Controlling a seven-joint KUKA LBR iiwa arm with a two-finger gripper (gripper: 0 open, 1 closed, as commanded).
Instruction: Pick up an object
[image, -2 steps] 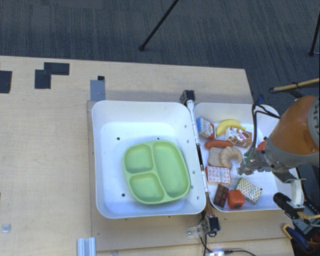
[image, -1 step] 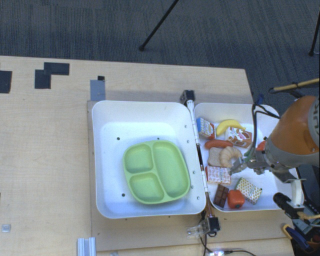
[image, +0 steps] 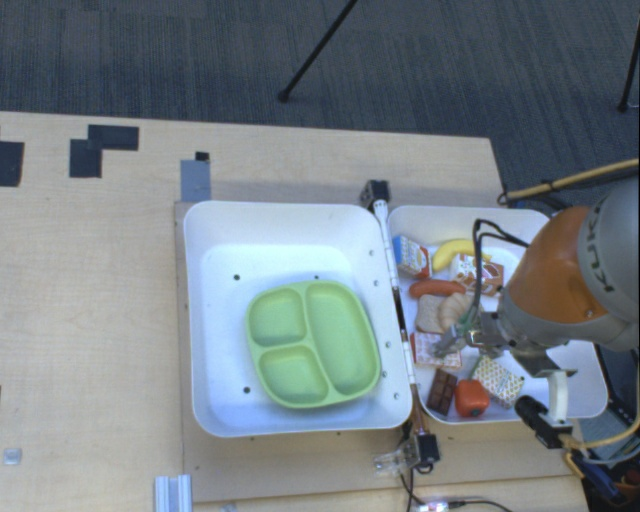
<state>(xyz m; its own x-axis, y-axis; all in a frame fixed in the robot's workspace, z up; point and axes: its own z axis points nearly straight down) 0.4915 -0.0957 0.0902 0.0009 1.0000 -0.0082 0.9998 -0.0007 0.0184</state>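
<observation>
A: Reaching in from the right of the frame, the arm (image: 575, 275) has its gripper (image: 462, 335) low over the right bin (image: 590, 395), in the middle of the clutter there.

B: Does the claw hold anything?

A: I cannot tell. The metal tip is small and sits against a heap of packets, so whether it is wide, narrow or closed on something is not readable.

B: What lies within reach?

A: A banana (image: 452, 250) near the top of that bin, a red sausage-like piece (image: 438, 288) below it, a brown slab (image: 432, 314) just left of the tip, and a red tomato-like thing (image: 472, 399) beside a dark bar (image: 441, 391) at the lower edge. A patterned packet (image: 498, 380) lies just under the wrist.

B: And the left bin (image: 215, 300)?

A: It carries a green divided tray (image: 312, 343), well apart from the tip.

B: How should the pick go?

A: I would choose one piece standing clear of its neighbours, centre the tip over it, descend straight, and close only once it sits squarely between both sides. Crowded packets may slip or get dragged along.
</observation>
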